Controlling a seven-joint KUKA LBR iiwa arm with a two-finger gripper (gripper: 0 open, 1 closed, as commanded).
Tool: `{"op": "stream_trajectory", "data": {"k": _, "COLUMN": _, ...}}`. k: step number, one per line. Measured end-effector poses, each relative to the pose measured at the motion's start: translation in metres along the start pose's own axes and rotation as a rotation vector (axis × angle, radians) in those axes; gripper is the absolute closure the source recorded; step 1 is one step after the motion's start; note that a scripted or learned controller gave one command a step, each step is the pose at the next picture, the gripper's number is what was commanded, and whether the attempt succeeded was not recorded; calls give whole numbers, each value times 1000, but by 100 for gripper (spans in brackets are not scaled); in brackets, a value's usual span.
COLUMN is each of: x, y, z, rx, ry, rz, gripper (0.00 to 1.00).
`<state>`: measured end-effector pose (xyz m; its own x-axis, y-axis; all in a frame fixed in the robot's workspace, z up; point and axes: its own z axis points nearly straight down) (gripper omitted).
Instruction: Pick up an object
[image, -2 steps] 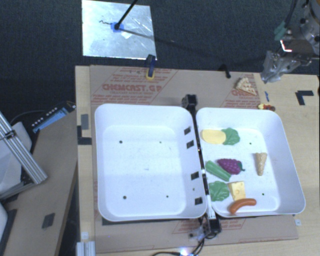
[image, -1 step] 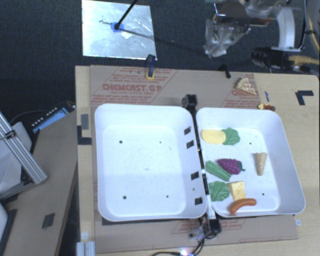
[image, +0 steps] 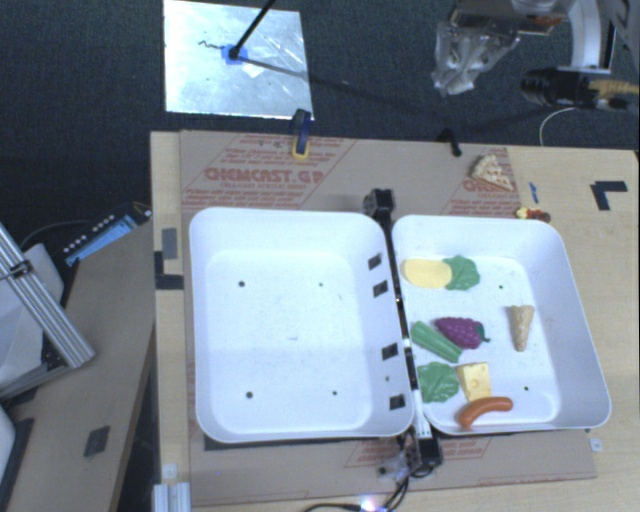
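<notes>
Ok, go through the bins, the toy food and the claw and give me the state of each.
Left bin: nothing in it.
Right bin: holds the toy food.
Purple grapes: lying loose in the right bin.
Sausage: lying near the front rim.
Pizza slice: outside the bins, on the bench.
Claw: raised beyond the bench, holding nothing.

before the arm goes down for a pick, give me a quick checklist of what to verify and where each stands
1. Objects to pick are in the right bin: ok; yellow slice, purple grapes, cone, cheese wedge and sausage lie there.
2. Pincer clear of the bins: ok, it sits at the top of the view, beyond the bench's far edge.
3. Pincer carrying nothing: cannot tell, too blurred.
4. An isolated target: ok, the cone lies apart from the rest.
5. Clustered items: not ok, the cheese wedge touches a green leaf.
</notes>
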<state>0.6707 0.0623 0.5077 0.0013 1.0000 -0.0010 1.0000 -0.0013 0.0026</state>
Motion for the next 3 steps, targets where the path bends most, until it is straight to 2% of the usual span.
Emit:
{"op": "stream_trajectory", "data": {"k": 1, "x": 133, "y": -4, "z": -29, "rx": -3, "ry": 6, "rz": -18, "gripper": 100}}
{"op": "stream_trajectory", "data": {"k": 2, "x": 72, "y": -2, "z": 18, "rx": 5, "ry": 0, "rz": 1, "gripper": 100}}
{"op": "stream_trajectory", "data": {"k": 3, "x": 92, "y": -36, "z": -31, "rx": -3, "ry": 4, "rz": -7, "gripper": 100}}
